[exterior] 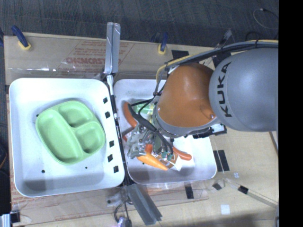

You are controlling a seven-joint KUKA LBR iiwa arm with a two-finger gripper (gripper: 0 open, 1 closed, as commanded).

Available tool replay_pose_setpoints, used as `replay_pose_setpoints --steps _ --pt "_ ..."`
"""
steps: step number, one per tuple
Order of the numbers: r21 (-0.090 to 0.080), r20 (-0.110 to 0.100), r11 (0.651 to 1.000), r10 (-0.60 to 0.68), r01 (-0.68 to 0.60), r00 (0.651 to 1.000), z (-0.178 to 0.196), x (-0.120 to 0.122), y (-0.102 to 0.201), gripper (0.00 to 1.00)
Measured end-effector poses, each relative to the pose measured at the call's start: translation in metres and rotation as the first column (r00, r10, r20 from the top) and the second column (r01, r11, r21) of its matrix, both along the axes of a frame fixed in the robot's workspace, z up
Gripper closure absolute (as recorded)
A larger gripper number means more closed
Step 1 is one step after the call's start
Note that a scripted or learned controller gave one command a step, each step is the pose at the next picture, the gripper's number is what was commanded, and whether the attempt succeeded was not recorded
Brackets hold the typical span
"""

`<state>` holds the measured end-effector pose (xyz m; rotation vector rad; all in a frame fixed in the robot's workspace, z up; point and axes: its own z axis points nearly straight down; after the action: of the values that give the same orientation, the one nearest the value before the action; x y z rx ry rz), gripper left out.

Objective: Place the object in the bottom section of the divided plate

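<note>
Gripper (150, 145) above carrot (152, 161); arm (246, 89) lettered "KUKA"

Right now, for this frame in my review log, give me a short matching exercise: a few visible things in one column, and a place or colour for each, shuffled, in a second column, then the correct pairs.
Things:
1. divided plate
2. carrot
3. orange band
4. blue clamp

Place or colour:
A. on the arm, above the right bin
B. light green, in the left bin
C. at the bench's far left corner
D. lying near the front of the right bin, under the arm

Pairs: 1-B, 2-D, 3-A, 4-C
</note>
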<state>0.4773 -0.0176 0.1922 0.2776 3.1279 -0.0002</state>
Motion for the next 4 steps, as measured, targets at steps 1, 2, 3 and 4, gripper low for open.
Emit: replay_pose_setpoints --steps 1,2,3,4 --pt "0.000 0.000 0.994 0.110 -0.110 0.994 0.012 0.000 0.062 1.00" --pt "0.000 -0.004 0.999 0.039 -0.039 0.999 -0.041 -0.002 0.129 1.00" --pt "0.000 0.001 0.998 0.064 -0.064 0.998 0.079 0.062 0.181 1.00" --pt "0.000 -0.003 0.995 0.103 -0.103 0.995 0.078 0.046 0.219 1.00"
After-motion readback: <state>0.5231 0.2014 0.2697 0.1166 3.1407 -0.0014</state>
